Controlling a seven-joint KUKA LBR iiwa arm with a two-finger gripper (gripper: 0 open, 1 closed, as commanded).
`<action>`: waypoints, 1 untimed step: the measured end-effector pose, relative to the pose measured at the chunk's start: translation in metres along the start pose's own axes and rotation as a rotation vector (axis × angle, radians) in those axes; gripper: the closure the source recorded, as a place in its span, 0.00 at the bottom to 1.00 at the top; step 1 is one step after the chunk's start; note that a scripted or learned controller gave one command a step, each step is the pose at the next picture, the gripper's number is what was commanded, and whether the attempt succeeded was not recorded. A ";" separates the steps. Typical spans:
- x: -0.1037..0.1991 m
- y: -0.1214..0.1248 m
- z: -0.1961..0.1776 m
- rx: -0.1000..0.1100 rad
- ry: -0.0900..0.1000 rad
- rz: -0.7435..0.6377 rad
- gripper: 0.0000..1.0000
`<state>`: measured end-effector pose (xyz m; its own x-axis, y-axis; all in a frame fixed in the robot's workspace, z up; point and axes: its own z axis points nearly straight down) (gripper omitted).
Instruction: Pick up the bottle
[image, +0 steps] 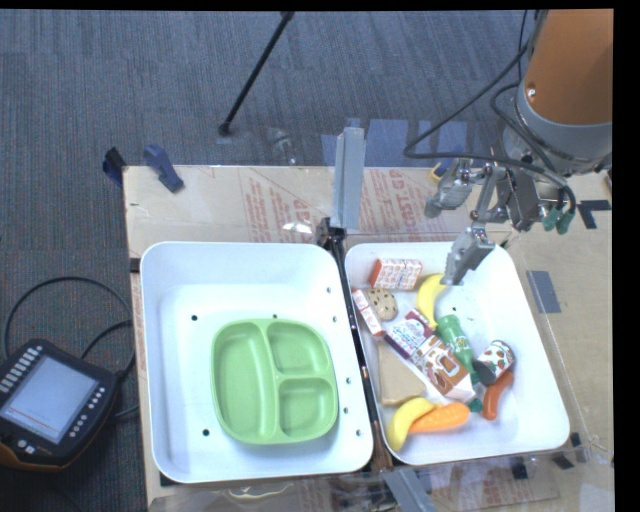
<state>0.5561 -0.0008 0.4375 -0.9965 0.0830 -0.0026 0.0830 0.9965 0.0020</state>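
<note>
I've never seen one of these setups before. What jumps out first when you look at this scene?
The big light green divided plate lies alone in the left white bin. The right bin holds a heap of toy food: bananas, a carrot, small cartons and a green bottle. Above that bin's far edge hangs the robot's gripper, under the arm's orange band, above the yellow banana.

Dark grey-blue carpet (120, 80) all around. Cardboard-topped desk (240, 200) with red print, blue tape (162, 167) at its far left corner. Thin black stand leg (255, 70) slanting across the floor behind. Handheld control pad (45, 400) with lit screen on the floor at left, black cable (60, 300) looping off it.
</note>
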 end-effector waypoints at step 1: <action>-0.023 -0.007 0.001 0.001 0.001 0.111 0.00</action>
<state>0.5784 -0.0101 0.4369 -0.9812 0.1932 -0.0014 0.1932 0.9812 0.0015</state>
